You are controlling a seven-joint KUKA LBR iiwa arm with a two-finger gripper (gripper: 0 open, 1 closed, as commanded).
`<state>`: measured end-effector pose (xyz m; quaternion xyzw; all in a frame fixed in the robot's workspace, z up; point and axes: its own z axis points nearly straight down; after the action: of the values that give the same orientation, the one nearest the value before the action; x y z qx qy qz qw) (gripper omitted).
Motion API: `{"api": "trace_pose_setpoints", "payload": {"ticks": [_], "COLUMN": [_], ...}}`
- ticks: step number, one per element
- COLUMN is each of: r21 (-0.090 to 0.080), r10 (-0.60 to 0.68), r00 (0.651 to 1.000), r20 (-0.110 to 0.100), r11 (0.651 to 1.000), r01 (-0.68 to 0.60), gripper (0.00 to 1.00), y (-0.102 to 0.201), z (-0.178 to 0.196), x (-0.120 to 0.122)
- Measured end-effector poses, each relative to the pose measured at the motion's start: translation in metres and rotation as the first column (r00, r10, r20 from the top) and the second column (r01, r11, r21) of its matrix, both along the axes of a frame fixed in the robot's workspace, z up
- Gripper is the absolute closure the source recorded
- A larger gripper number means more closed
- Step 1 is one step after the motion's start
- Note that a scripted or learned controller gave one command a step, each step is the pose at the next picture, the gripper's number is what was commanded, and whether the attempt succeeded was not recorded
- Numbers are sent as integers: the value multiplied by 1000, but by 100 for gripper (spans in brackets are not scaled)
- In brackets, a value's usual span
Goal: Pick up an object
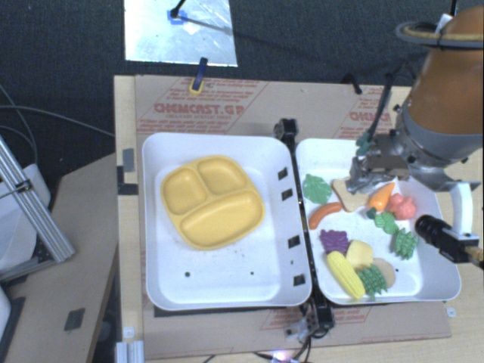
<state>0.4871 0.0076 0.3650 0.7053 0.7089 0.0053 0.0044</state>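
A KUKA arm's gripper hangs low over the back of the right bin, just above a tan biscuit-shaped piece and beside a toy carrot; from this slant it is impossible to tell how the jaws stand. The toys crowd together: green leaf, red sausage, grapes, corn. A clean pick probably means settling on one piece and closing squarely across it, clear of its neighbours. The yellow divided plate sits in the left bin.
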Motion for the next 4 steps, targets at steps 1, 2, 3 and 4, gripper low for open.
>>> {"api": "trace_pose_setpoints", "payload": {"ticks": [1,2,3,4], "r21": [-2,-2,0,1], "r10": [-5,0,1,3], "r00": [1000,1000,1000,1000], "r20": [-12,-21,-12,-13], "r11": [1000,1000,1000,1000], "r01": [5,0,-1,-3], "gripper": [100,100,100,100], "y": [-17,-2,34,63], "z": [-25,-190,-134,-96], "x": [25,115,75,14]}}
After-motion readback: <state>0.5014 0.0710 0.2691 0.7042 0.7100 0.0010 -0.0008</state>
